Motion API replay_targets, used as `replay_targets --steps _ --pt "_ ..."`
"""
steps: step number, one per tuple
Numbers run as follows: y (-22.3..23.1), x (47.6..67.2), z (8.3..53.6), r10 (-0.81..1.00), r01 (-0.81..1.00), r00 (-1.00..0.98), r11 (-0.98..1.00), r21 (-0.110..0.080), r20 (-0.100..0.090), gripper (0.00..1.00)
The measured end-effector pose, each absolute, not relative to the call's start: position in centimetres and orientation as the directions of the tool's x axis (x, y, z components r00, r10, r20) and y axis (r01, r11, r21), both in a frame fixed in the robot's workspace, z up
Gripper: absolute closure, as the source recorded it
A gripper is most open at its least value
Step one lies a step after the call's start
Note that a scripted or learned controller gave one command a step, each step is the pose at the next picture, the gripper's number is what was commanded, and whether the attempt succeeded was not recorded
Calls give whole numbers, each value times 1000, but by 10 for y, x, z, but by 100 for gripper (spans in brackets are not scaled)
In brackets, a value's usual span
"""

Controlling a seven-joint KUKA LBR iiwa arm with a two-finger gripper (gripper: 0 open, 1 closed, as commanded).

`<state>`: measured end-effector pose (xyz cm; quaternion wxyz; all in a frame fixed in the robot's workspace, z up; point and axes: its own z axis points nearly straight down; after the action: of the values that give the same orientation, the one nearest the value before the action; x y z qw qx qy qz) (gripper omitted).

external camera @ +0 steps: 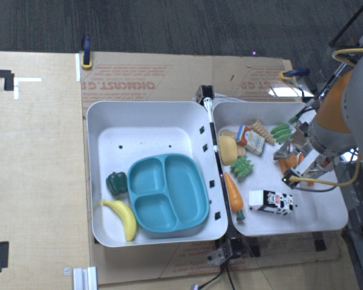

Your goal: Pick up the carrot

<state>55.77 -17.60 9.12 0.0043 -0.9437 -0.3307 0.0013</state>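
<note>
Bench [36, 180] carries cardboard sheet [145, 77]; two white bins, left [103, 116] and right [327, 216], touching.

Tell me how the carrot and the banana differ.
The carrot is orange with a green top; the banana is yellow. The carrot lies straight in the right bin, along its left wall; the banana curves in the left bin, beside the teal tray. Both are elongated toy foods.

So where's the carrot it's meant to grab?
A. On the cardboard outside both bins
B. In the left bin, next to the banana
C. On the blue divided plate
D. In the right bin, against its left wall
D: the carrot lies in the right bin along its left wall, below the green leafy toy and left of the small cow-print carton.
</note>
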Motion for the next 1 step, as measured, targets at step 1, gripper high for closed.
replay_targets --steps 1 --pt "-169 517 92 919 919 394 -394 -5 0 0"
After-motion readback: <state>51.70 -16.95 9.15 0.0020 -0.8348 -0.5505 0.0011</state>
